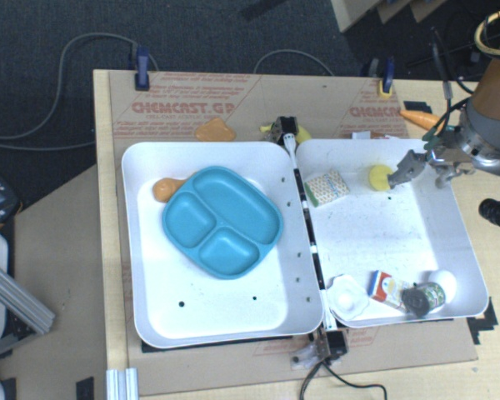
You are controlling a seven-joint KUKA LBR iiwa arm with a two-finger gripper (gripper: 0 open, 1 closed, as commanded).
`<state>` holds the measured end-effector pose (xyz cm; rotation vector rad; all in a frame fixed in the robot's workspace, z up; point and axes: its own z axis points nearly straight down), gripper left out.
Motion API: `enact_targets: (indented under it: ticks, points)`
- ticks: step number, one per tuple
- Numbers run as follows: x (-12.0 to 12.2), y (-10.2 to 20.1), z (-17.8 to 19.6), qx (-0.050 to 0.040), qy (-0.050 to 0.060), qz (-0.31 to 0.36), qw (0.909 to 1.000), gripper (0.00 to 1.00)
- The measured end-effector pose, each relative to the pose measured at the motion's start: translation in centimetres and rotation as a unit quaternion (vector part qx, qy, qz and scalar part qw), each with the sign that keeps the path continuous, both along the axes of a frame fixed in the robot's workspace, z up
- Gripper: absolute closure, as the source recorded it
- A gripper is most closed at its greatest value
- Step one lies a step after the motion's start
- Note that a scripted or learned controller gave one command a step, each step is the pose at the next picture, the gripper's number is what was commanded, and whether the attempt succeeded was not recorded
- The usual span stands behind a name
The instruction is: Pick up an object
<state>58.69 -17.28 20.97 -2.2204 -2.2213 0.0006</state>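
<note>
We judge this the approach step: gripper [402,173], upper right of frame, grip state unclear, beside yellow object [378,177]; next needs closing on it.

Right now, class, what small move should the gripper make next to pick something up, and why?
Probably ease the gripper a little further left and down over the yellow ball. It sits right beside the ball in the right bin, and nothing shows between its fingers yet.

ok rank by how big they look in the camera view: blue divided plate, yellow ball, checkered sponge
1. blue divided plate, by far the largest
2. checkered sponge
3. yellow ball, smallest, beside the gripper
</note>
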Motion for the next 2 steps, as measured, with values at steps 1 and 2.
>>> enact_targets:
  ticks: [1, 2]
  points:
    - [5.6, -0.9, -9.1, -0.0017, -0.003, 0.001, 1.0, 0.0]
    - [8.1, -0.7, -12.7, -0.0007, -0.002, 0.001, 1.0, 0.0]
